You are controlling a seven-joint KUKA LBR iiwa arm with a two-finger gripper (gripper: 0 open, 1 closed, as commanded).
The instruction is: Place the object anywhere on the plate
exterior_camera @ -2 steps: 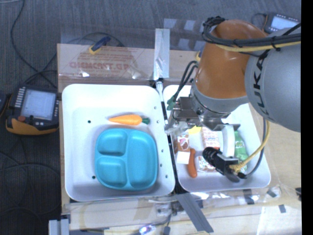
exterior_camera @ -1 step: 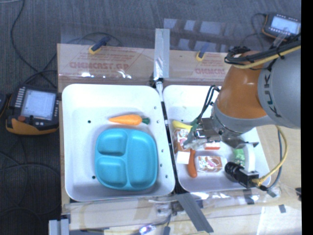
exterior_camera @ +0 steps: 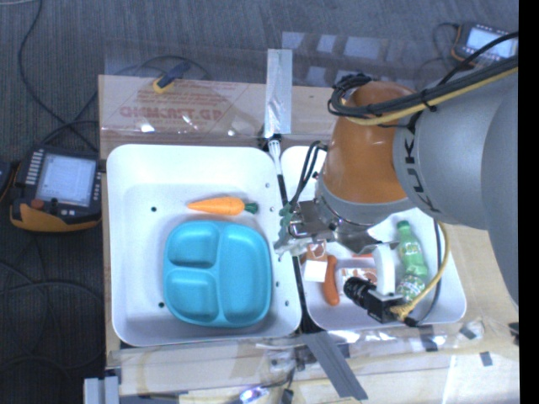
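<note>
the big grey arm (exterior_camera: 438, 141) is reaching down into the right bin (exterior_camera: 450, 297). its gripper (exterior_camera: 296, 228) is sitting low by the wall between the two bins, and i cannot tell what state it is in. a small red thing like a hot dog (exterior_camera: 330, 279) is lying just under it, next to a green bottle (exterior_camera: 410, 255) and some white pieces. the blue plate (exterior_camera: 219, 272) is waiting in the left bin (exterior_camera: 135, 225), with a carrot (exterior_camera: 221, 206) lying just above it. nothing from the right bin is on the plate yet. the things are crowding close together, so the gripper could be bumping the wall or grabbing the wrong thing, or the red thing could be slipping away.
</note>
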